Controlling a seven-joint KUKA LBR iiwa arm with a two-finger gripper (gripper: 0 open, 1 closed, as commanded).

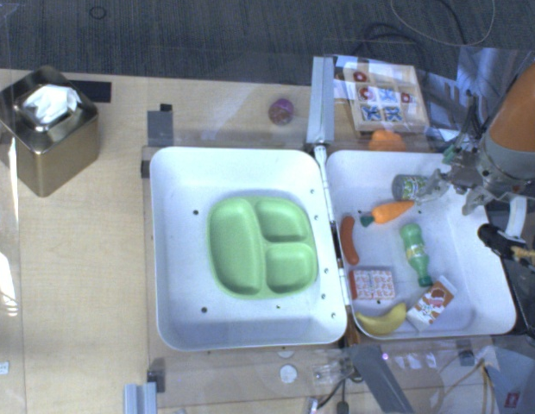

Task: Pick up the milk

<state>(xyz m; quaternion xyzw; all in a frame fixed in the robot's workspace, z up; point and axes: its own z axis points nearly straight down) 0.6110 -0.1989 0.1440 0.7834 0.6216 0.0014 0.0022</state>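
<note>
Brass-coloured tissue box [47, 132] sat far off to the left of the green tray, out on the wooden bench [78, 300]. That green tray [262, 245], split into 3 compartments, lay in the middle of the left white bin [177, 317]. Up past the tray's far edge, a little purple ball [281, 110] rested on the bench.

Everything else was right of the tray, in the right bin [492, 313]. Closest to it came a red sausage [349, 239] along the divider, with a small patterned packet [373, 284] below it and a banana [380, 320] at the front edge. A carrot [389, 213] lay further right, a tin can [412, 185] above that, and a green bottle [415, 252] below.

The milk [431, 304], a small carton, sat near the front of the right bin, just beside the banana's right end, well right of the tray.

The gripper [496, 198] hung over the right bin's far right side, nowhere near the milk. Honestly couldn't tell if its fingers were open or closed.
</note>
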